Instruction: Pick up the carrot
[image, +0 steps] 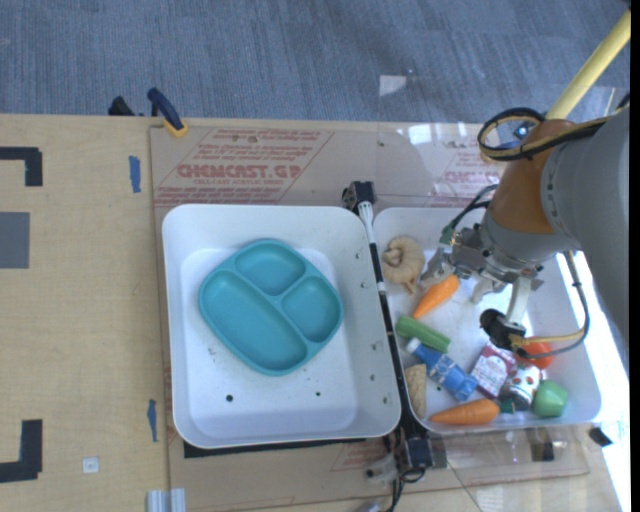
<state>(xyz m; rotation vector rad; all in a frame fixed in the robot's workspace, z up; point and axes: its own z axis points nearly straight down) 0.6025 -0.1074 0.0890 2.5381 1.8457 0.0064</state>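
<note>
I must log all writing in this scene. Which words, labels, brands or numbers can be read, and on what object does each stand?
"CHEMCAST. GP": large red print on the cardboard sheet behind the left bin; smaller lines around it are blurred.
Red print on the clear sheet: unreadable.
Red-and-white packet: print too small.

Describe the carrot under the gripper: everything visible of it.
The carrot is a small orange toy, smooth and plastic-looking, tapered, lying tilted in the right bin near its upper left. Its upper right end sits under the gripper; whether the fingers grip it cannot be told. A beige item lies just to its upper left and a green piece just below; contact with either is unclear. A second carrot lies flat at the bin's front edge.
</note>
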